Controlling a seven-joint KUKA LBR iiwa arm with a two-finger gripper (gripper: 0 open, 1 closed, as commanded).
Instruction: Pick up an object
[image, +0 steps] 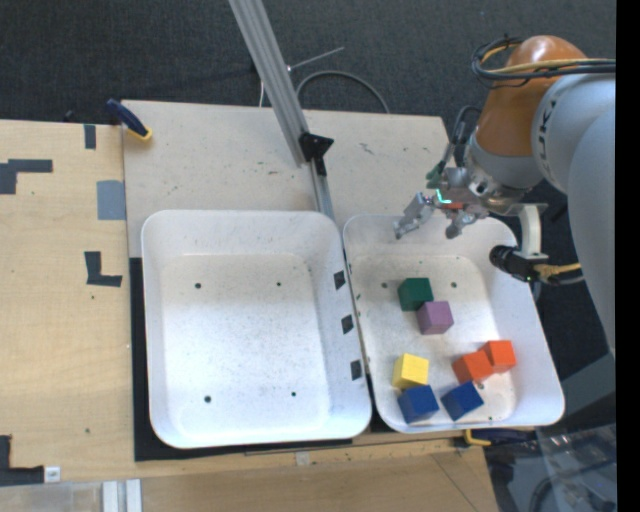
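The grey arm with its orange band reaches in from the right, and its two-finger metal gripper (432, 222) hangs over the far rim of the right-hand shallow white plastic bin (530, 345). Its two fingers are spread apart, with nothing between them.

All the small blocks lie in that right-hand bin, well apart from the gripper. A dark green cube (415, 293) sits near the bin's middle, and a purple cube (435, 317) touches its near right corner. Toward the near edge, a yellow cube (410, 370) rests just above a blue cube (418, 402), the two touching. A second blue cube (462, 400) lies just beside the first, nearer the right wall. Two orange cubes (485, 361) sit together above it, by the right wall.

The left-hand shallow white plastic bin (160, 300) adjoins the right one. A slanted grey metal rail (278, 85) crosses the bench's far edge and ends between the two bins.
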